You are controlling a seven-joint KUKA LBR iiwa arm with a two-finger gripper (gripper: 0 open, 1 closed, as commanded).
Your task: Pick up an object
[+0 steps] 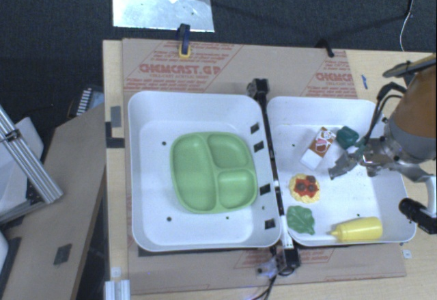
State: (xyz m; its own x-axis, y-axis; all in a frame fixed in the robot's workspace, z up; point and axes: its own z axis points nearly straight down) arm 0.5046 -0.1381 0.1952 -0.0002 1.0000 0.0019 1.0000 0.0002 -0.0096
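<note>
The right bin (389, 191) holds several small objects. A white and orange carton (319, 146) lies near its middle, with a dark green piece (347, 134) just to its right. Below them sit a yellow disc with red toppings (305, 188), a green leafy piece (300, 219) and a yellow bottle (356, 229) on its side. My gripper (343, 167) hangs low over the bin's middle, right of the carton and below the dark green piece. Its fingers look spread, with nothing between them.
The left bin (147, 155) holds a green sectioned plate (212, 172). A black divider (268, 155) runs between the bins. The arm (413, 134) comes in from the right over the right bin's rim. Cardboard (225, 66) lies under both bins.
</note>
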